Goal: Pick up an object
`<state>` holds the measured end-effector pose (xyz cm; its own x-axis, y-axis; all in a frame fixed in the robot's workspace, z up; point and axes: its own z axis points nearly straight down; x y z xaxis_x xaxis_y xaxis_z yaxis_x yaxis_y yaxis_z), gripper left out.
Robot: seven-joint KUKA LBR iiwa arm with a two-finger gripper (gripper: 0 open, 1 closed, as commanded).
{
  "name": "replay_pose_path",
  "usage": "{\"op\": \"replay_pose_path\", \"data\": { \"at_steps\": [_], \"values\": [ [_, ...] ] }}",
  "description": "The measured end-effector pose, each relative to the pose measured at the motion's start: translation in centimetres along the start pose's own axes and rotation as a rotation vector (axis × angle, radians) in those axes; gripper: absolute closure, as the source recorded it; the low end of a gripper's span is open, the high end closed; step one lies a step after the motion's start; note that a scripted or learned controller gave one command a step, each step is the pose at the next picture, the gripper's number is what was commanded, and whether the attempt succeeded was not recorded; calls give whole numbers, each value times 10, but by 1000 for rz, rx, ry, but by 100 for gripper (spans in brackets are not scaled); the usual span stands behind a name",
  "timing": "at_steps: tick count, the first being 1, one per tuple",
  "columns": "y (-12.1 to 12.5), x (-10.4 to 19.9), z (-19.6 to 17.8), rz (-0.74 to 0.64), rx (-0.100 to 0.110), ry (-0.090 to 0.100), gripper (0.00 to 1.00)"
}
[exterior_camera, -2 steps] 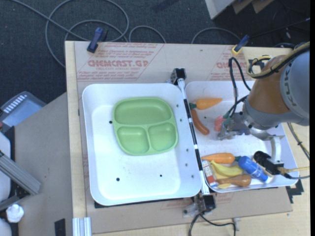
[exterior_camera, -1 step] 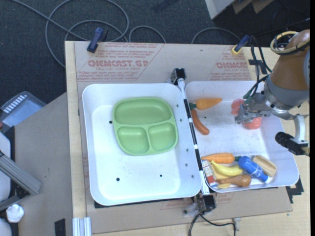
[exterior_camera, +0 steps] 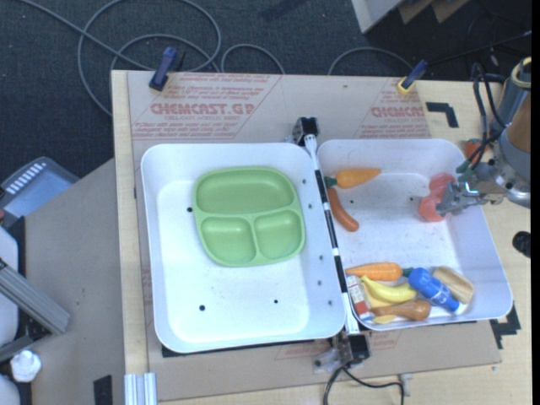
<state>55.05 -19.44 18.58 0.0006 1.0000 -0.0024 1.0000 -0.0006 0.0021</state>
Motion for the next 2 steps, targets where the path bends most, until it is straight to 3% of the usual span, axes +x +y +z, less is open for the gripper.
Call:
{"op": "replay_pose_path", "data": {
  "at_steps": [1,2],
  "values": [
    [85,24,-59,-3,0,1,100],
    [25,-10,-7,0,3,2,100]
  ]
}}
